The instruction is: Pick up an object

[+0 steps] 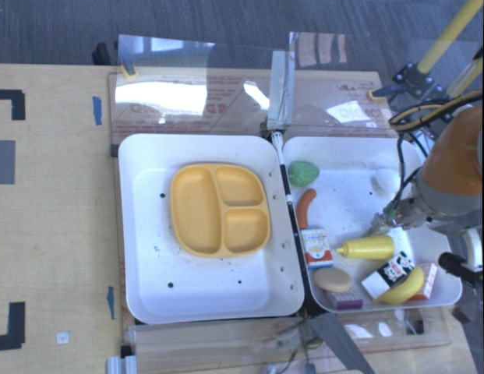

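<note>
The right bin (347, 174) holds several small objects. A green round item (303, 172) lies at its far left, with an orange sausage (305, 206) just below it. A small carton (316, 247), a yellow mustard bottle (368, 248), a tan bun (333, 279), a banana (406, 287) and a black-and-white box (393, 272) crowd the near side. My gripper (387, 222) hangs low over the bin, just above the right end of the mustard bottle, with the arm's wrist covering much of it. I see nothing held in it.
The left bin (140, 232) carries a yellow divided plate (220, 209). A metal divider (286, 201) separates the bins. Clear plastic walls (195, 84) stand behind both. Cables and a yellow pole (452, 29) sit at the far right.
</note>
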### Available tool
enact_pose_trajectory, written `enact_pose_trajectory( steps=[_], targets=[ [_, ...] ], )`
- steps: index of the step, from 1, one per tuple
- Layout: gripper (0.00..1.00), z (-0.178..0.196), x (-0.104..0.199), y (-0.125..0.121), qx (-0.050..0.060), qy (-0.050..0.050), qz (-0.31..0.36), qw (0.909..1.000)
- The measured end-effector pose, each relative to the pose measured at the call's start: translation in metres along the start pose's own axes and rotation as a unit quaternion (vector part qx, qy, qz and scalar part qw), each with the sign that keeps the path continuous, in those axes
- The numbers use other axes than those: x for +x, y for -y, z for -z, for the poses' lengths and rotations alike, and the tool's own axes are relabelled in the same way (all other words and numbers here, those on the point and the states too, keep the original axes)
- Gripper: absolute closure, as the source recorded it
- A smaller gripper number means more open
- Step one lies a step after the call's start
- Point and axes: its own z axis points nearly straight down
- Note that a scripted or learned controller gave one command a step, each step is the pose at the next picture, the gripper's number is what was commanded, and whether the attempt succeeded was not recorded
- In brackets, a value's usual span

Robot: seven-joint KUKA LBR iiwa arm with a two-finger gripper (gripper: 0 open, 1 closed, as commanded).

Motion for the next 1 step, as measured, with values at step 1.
enact_pose_trajectory(
  steps=[1],
  targets=[
    [0.0, -0.0009, 0.0018, -0.0004, 0.0, -0.001, 0.001, 1.0]
  ],
)
